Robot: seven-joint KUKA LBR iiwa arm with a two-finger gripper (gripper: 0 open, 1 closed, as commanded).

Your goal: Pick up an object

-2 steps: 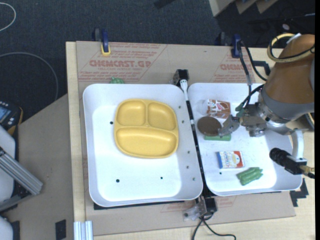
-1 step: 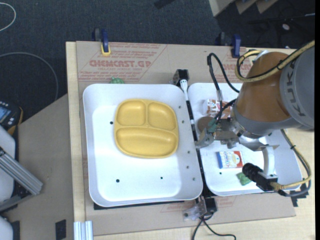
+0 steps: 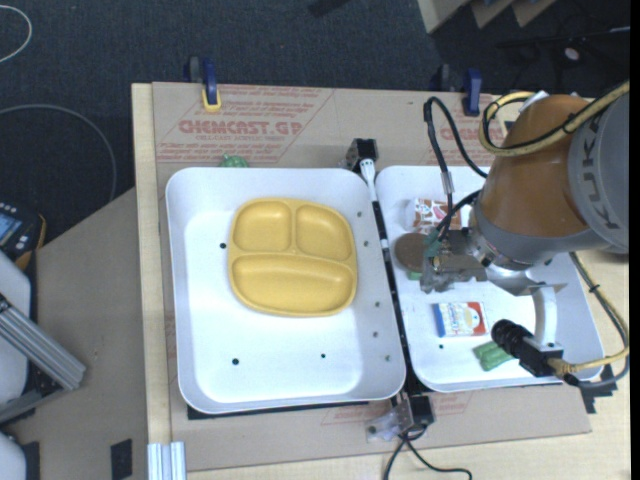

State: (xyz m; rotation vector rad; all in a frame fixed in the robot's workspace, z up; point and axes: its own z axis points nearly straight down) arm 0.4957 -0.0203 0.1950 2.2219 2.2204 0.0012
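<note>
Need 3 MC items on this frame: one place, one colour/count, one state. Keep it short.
1. Where does the yellow tray lie?
A. left bin
B. right bin
C. on the cardboard

2. How many compartments has the yellow tray?
A. two
B. three
C. five

3. Where is the gripper?
A. over the left bin
B. outside both bins
C. over the right bin

Key: 1 A, it sits inside the left bin. 2 B, two small sections above one long one. 3 C, it sits over the right bin, near the brown disc and above the blue-and-white packet.
</note>
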